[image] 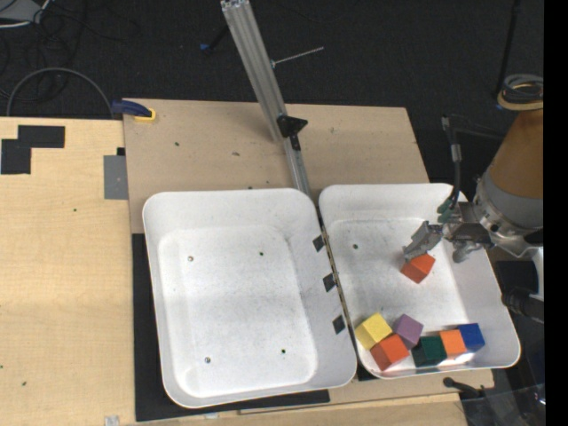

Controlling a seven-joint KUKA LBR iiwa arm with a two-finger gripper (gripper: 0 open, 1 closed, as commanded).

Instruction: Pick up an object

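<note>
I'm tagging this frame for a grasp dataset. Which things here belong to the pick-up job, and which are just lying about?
Job:
- gripper
- red block just below it
- yellow, purple, red-orange, green, orange and blue blocks
- right bin

Lying about:
- left bin
- aluminium rail

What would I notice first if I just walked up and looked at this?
Probably the red block in the right bin, just under the robot's tool that reaches in from the right. Next, the bright huddle of blocks in that bin's near corner: yellow, purple, red-orange, green, orange and blue.
</note>
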